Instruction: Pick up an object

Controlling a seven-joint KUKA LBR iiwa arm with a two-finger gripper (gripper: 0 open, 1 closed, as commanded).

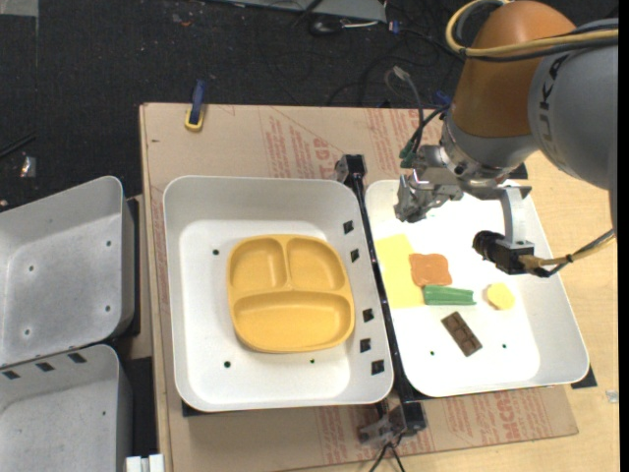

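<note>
Food pieces [444, 288] clustered centre-right in right bin [550, 357], within reach (yellow tray [291, 294] alone in left bin). Gripper [417, 203] poised above cluster, upper right; finger state: cannot tell.

Yellow tray [291, 294] in left bin [197, 214], claw [417, 205] over right bin [550, 352], small food pieces

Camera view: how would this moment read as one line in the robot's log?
hand: above right bin, far left corner | holding: nothing seen | yellow tray: left bin | brown block: untouched
</note>
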